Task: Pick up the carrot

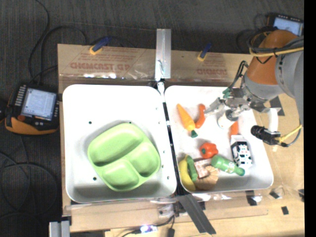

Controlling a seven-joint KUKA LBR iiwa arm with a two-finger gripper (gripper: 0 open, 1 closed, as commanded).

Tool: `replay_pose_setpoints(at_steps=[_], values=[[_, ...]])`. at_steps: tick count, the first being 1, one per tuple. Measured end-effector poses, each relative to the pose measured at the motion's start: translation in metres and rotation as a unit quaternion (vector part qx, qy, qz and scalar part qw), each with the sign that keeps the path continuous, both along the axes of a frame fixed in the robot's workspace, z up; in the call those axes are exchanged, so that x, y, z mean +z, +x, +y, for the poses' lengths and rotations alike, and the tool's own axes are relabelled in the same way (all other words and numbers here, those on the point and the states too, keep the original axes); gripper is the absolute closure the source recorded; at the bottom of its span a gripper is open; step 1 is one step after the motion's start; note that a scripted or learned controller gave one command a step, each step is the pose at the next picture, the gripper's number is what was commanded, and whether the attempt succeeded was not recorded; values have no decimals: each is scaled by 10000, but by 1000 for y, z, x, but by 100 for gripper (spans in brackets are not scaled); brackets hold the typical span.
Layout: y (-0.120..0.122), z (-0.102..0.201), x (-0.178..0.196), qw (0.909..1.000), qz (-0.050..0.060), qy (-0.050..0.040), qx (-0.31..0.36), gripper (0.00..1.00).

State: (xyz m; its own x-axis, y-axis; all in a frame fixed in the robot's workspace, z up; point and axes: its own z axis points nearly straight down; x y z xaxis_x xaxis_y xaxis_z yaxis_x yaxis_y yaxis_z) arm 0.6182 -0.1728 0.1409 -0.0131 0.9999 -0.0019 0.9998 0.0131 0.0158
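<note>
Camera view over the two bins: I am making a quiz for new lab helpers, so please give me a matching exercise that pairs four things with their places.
Things:
1. green divided plate
2. carrot
3. banana
4. black-and-white carton

Places:
A. right bin, near its right wall
B. left bin
C. right bin, bottom left corner
D. right bin, upper left part

Pairs: 1-B, 2-D, 3-C, 4-A
</note>
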Motion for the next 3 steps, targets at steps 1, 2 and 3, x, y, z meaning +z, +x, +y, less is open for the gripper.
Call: replay_pose_setpoints(at_steps=[1,2,3], values=[[-17,87,42,9946,90,2,1031,0],[-12,101,142,9920,83,-5,1257,0],[-29,98,75,9825,90,-9,1858,0]])
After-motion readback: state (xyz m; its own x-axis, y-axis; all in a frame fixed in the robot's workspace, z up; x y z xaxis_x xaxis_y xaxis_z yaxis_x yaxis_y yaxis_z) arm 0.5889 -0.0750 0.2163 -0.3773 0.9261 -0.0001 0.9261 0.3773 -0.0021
